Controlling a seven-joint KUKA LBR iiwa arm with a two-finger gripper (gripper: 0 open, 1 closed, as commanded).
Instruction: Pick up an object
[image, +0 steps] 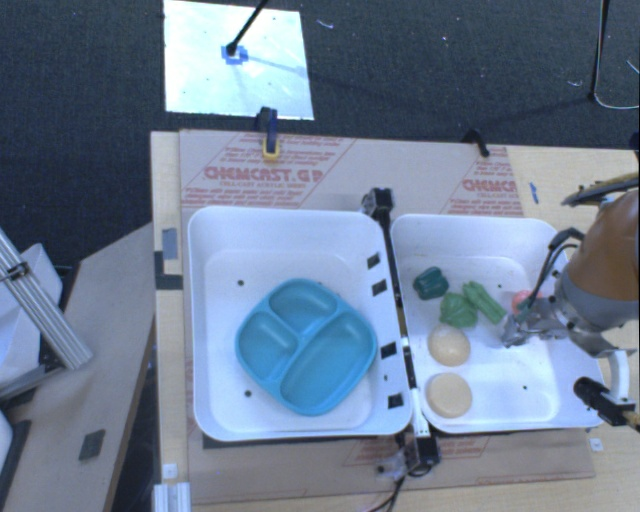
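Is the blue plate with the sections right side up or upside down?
Right side up. The blue plastic divided plate lies flat in the left white bin, its three hollow compartments facing up.

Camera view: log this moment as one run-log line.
task: pick up an object | gripper: low in right bin, beside green pieces | nothing seen held | blue tray in left bin

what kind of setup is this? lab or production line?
Most likely a robotics lab test bench. Two white bins sit on a protective-film sheet with toy food and a blue divided plate, clamps and loose cables around, carpet floor.
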